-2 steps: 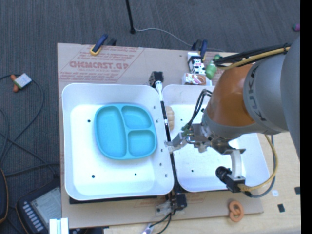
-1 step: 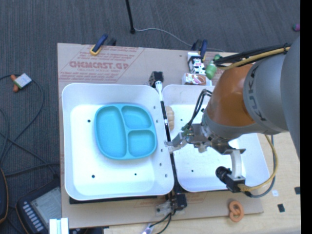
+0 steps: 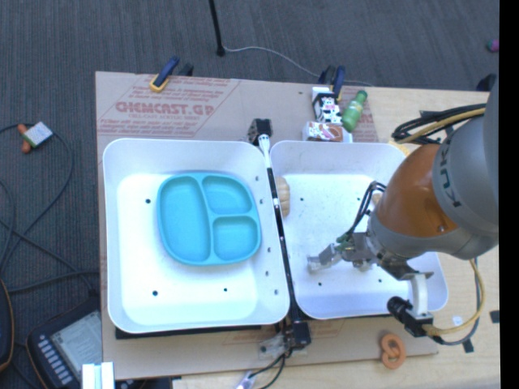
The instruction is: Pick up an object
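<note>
Both bins (image 3: 122, 217) look like smooth white plastic with a slight sheen. The blue tray (image 3: 209, 217) in the left one is matt plastic, three compartments. My end effector (image 3: 324, 258) reads as dull grey metal (blurry, hard to be sure). The orange band (image 3: 409, 201) on my arm is glossy. The desk (image 3: 162, 108) top is matt printed cardboard, and the floor (image 3: 81, 23) is rough grey carpet.

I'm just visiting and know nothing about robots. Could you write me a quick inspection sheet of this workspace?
Surface: cardboard-topped bench bearing two white bins.
Job's things: blue divided plate in left bin; small tan block at right bin's left wall.
Clutter: green bottle, orange ring, clamps on bench edges.
End effector: low inside right bin; grip unclear.
Cables: black cables on arm; wires across floor.
Surroundings: grey carpet.
</note>
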### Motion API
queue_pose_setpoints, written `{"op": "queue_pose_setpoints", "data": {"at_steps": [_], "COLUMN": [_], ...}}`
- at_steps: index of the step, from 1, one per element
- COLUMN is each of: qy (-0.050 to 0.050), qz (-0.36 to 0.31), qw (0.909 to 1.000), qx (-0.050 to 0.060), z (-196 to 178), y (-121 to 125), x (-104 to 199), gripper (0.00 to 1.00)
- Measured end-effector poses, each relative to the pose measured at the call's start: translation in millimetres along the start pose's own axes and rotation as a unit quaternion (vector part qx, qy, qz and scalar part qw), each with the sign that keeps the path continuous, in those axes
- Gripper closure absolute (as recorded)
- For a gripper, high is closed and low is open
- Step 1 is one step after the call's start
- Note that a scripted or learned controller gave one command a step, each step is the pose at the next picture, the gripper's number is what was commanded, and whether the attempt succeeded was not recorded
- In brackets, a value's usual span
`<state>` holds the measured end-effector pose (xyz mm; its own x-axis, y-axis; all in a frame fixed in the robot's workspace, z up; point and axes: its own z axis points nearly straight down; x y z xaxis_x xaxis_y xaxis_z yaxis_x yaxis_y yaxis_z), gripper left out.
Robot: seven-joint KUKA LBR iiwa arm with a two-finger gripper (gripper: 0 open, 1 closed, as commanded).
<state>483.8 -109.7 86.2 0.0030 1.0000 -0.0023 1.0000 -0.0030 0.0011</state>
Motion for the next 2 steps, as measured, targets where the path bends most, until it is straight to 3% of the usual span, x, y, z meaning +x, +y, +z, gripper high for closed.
{"op": "queue_pose_setpoints", "data": {"at_steps": [1,2], "qy": [-0.002,-0.002], "qz": [0.000,0.000], "qw": [1.0000,1.0000], "qx": [-0.003,-0.002], "z": [-11.0,-10.1], "y": [1.6,1.1], "x": [-1.5,-1.1], "gripper": [1.00,0.00]}}
